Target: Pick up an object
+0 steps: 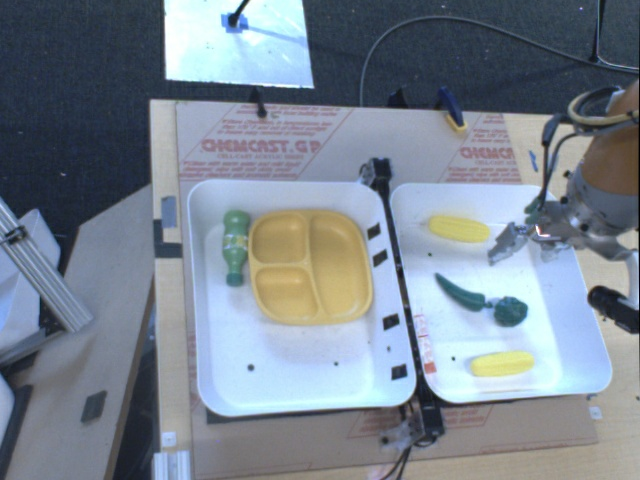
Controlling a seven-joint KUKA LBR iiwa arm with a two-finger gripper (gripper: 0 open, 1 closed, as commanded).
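While corn (459, 230), broccoli (511, 311) and banana (502, 364) lie in the right bin (580, 298), hand (512, 240) hovers, grip unreadable; nothing lifted yet.

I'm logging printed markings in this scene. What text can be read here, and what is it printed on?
"CHEMCAST GP", red print on the protective film of the clear sheet under the bins, behind the left bin.
The same red print repeats behind the right bin, partly cut off.
Smaller red lines beneath it: too blurred to read.
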